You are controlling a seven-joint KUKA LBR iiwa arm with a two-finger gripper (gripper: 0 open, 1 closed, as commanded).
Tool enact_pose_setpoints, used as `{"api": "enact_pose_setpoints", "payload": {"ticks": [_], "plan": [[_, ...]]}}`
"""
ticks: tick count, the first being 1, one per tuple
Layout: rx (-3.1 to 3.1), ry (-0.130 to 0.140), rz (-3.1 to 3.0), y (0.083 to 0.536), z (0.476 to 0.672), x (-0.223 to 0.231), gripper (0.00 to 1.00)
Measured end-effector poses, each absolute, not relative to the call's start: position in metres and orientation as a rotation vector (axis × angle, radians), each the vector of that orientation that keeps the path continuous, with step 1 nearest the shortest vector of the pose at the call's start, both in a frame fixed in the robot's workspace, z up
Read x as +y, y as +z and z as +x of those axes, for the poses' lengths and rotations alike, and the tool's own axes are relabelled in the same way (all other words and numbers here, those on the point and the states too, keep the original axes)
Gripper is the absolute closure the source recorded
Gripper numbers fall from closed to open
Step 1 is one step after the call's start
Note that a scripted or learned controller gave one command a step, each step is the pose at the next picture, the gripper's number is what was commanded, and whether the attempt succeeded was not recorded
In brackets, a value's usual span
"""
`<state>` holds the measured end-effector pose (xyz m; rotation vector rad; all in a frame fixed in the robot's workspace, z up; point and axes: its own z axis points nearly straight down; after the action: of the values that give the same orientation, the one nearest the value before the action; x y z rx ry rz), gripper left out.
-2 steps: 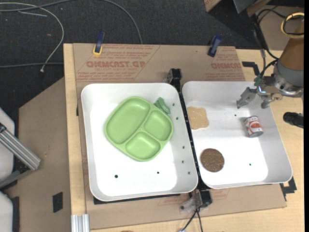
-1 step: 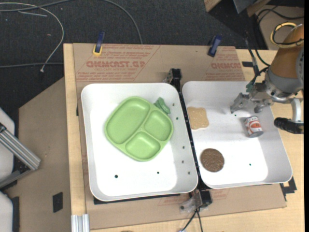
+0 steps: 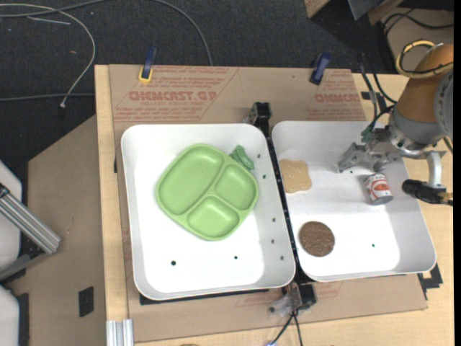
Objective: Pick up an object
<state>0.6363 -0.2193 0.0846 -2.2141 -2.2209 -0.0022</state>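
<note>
Metal gripper beside small cylindrical can, smooth white bin

Dark carpet floor, loose grey cables, cardboard-topped bench, blue clamps

Two shallow white bins sit side by side on the tabletop: the left bin and the right bin; one green divided plate, with three compartments, lies in the left bin; one small dark green piece rests at that plate's far right rim; the right bin holds three loose things: one tan flat piece near its left edge, one brown round disc toward its near left corner, and one small red-and-white can toward its right side; two blue clamps, the first and the second, grip the tabletop's far edge; one arm reaches in, carrying one pincer.
</note>
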Motion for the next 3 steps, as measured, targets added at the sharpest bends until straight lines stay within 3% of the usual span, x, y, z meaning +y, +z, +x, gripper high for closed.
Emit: {"api": "enact_pose_setpoints", "payload": {"ticks": [1, 3], "plan": [[-2.226, -0.003, -2.217, 0.098, 0.638, -0.220, 1.00], [-2.227, -0.005, -2.224, 0.187, 0.639, -0.221, 1.00]]}}
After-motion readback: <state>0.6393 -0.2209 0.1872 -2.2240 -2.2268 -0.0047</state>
